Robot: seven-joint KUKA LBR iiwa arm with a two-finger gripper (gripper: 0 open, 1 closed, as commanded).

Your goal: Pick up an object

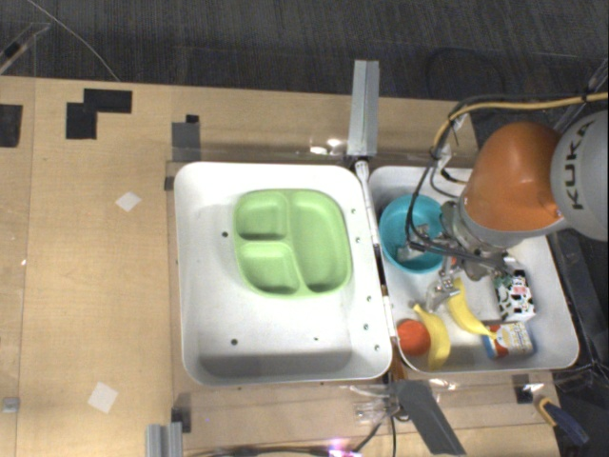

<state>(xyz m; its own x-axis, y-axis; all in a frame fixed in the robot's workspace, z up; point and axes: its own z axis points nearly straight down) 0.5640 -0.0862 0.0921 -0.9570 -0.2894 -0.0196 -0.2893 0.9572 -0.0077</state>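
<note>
Here, your pincer (pixel 447 288) hangs low in right bin (pixel 561 341); open or closed, cannot tell. Nearest banana (pixel 464 314) lies just lower right of it, long axis slanting toward frame's lower right. Second banana (pixel 435 336) just below-left.

On my feed the left bin (pixel 205 341) is plain white and carries a pale green divided plate (pixel 290 241), while the surface (pixel 86 284) is light tan wood with black patches at upper left. In the white right bin (pixel 561 336) I see a turquoise bowl (pixel 404 231), two yellow bananas (pixel 436 336), a red-orange ball (pixel 411 336) and a black-and-white spotted item (pixel 515 295).
</note>
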